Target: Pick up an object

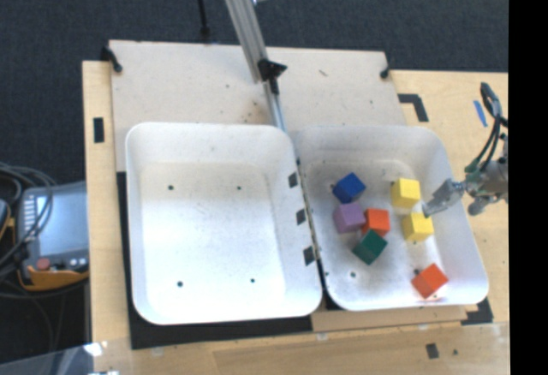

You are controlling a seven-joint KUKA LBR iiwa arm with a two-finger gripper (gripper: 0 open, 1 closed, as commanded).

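The gripper [438,196] reaches in over the right rim of the right bin [462,275]. Whether it is wide or narrow cannot be told, and nothing shows held in it.

Closest to the tip, just to its left, lie two yellow cubes: one yellow cube [406,192] slightly above the tip's level and a second yellow cube [417,226] just below it, apparently not touching it.

Farther left sits a tight cluster: an orange cube [377,221] touches a purple cube [348,217], with a blue cube [348,187] above them and a green cube [369,247] below. Well below the tip, near the bin's lower right corner, lies a separate red-orange cube [429,280].

Beyond the cluster, past the divide between the bins, stands the left bin [141,193]. A slanted aluminium rail [244,18] rises behind the bins.
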